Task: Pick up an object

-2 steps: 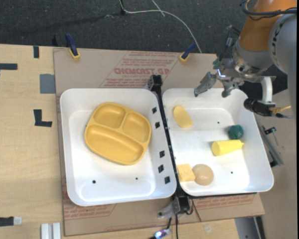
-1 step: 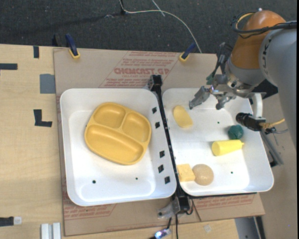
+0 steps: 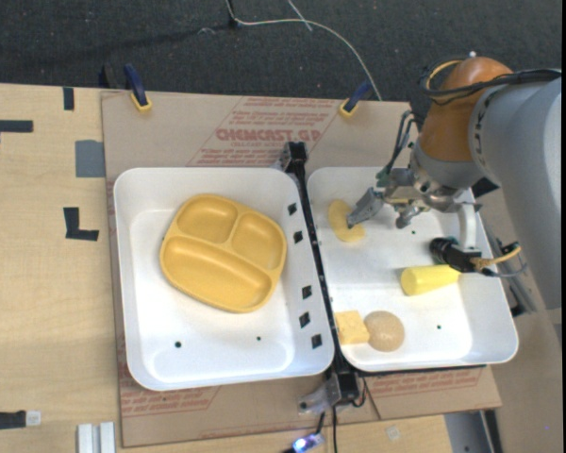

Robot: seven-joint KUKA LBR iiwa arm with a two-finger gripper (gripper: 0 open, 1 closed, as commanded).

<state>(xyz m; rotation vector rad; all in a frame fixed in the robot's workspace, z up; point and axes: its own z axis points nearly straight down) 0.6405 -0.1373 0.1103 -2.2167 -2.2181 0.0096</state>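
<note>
The pincer [image 3: 385,210] hangs low in the right bin [image 3: 472,347], fingers spread and gripping nothing, one fingertip beside the pale yellow piece [image 3: 344,225] near the divider, apparently positioned to straddle it, while the yellow block [image 3: 432,278] lies apart.

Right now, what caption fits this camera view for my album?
Robot arm reaches into the right bin near a pale yellow piece; a yellow tray sits left.

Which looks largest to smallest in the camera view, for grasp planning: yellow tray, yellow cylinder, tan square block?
1. yellow tray
2. yellow cylinder
3. tan square block, only slightly smaller than the cylinder, so that ranking is unsure.
</note>
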